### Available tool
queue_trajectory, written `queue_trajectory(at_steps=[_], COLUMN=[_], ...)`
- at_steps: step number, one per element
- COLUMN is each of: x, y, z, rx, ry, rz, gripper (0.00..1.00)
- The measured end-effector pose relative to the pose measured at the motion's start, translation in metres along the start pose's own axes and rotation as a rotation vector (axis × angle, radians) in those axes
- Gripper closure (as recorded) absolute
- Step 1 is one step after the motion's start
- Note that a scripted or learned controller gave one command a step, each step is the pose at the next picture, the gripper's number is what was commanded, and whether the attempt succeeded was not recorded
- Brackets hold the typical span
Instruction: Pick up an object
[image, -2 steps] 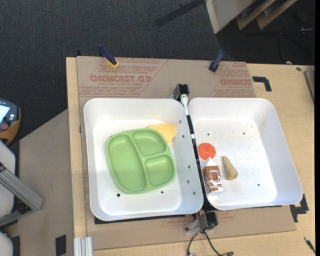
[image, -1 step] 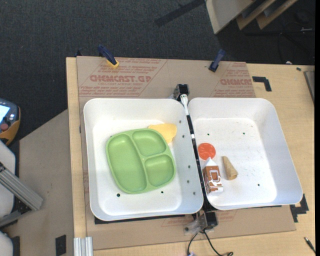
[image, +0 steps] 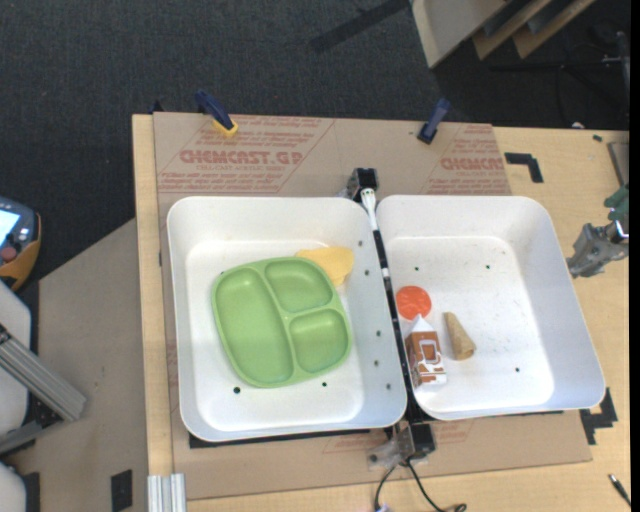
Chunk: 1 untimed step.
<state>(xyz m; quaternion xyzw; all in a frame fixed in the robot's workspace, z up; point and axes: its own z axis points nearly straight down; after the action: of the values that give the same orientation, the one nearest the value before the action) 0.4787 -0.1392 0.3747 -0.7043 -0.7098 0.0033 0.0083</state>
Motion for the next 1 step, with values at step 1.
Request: queue_trajectory(at_steps=[1], x=[0.0382], y=[-0.0013], z=[-0.1706], rx=[-0.04], ry=[-0.01], rz=[0.002], gripper=[1.0])
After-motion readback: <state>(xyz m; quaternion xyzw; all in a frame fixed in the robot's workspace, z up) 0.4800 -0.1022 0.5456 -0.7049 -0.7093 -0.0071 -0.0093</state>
